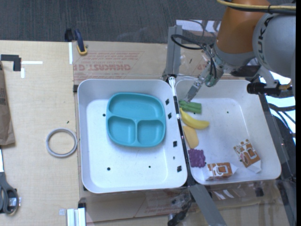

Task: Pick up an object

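The robot's gripper [191, 94] hangs low over the back left corner of the right bin [235, 108]; whether it is open or closed cannot be told. Just below its tip lies a green object [192, 107], with a banana [194, 122] beyond.

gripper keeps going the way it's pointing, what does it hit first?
Most likely the green item: the gripper slants down-left with its tip just above it. The banana lies beyond. Depth is unclear from one view.
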`<state>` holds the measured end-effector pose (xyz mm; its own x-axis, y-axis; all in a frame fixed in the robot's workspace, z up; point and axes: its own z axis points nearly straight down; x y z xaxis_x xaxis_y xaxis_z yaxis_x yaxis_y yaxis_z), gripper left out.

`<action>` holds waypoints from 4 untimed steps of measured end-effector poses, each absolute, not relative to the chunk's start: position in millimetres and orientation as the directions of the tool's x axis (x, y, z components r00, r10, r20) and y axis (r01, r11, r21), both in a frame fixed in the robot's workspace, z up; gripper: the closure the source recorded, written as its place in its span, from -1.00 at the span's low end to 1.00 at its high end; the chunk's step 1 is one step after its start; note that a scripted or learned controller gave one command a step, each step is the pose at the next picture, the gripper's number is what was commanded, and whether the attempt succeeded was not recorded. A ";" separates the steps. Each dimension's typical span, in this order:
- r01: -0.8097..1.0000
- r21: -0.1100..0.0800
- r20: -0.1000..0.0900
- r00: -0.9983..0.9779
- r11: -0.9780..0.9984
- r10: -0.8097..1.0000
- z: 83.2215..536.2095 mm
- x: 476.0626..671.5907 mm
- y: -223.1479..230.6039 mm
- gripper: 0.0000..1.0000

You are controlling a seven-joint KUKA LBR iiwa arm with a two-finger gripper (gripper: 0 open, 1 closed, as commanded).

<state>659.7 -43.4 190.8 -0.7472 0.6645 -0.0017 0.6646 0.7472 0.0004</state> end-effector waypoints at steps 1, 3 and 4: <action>0.665 0.000 -0.002 -0.747 0.747 0.665 190.7 659.7 -43.6 -1.00; 0.578 0.000 0.001 -0.816 0.816 0.578 90.6 588.2 -97.6 -1.00; 0.581 0.001 0.000 -0.814 0.814 0.581 98.5 588.8 -99.0 1.00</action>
<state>588.8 -99.0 98.5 -0.8138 0.5812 0.0004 0.5812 0.8138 0.0009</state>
